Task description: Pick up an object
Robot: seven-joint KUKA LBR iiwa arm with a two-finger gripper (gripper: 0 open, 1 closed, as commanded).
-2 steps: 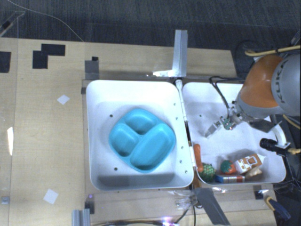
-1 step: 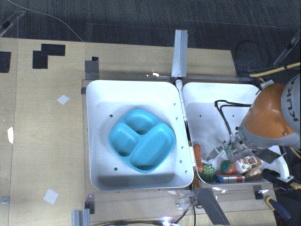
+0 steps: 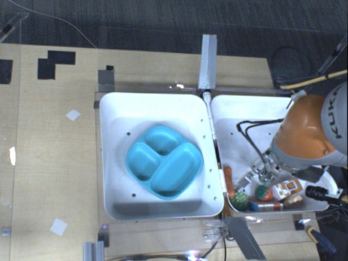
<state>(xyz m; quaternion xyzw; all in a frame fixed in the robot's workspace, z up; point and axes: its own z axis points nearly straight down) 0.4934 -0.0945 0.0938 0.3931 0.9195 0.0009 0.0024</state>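
Hovering pincer in right bin | over toy pile | jaw state unclear, maybe open

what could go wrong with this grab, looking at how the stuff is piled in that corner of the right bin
The gripper is down in the right bin, above a tight huddle of small things in its near corner.

1. The green ball, the small carton and the red marker lie so close that it may nudge them aside or catch two.
2. The orange stick and the green lump hug the bin's wall, leaving little room to get around them.
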